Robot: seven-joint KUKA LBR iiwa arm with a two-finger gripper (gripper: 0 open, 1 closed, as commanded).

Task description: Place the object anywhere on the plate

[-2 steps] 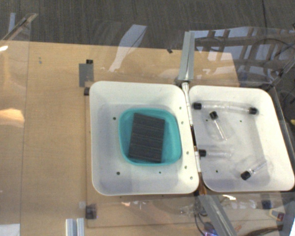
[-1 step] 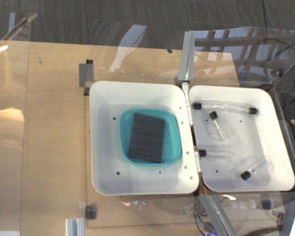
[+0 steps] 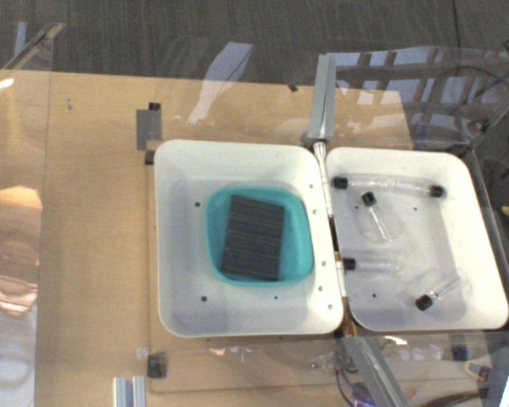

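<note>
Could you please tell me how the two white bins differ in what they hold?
The left bin holds a teal plate with a dark ribbed block lying on it; the right bin holds clear tubes with black caps, scattered loose. Both bins are shallow, white and round-cornered, set side by side.

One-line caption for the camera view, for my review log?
Dark ridged block lying on the teal plate in the left white bin; clear tubes with black caps scattered in the right bin.

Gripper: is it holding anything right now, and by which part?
Nothing visibly held. The dark ribbed block lies flat on the teal plate in the left bin, untouched.
</note>
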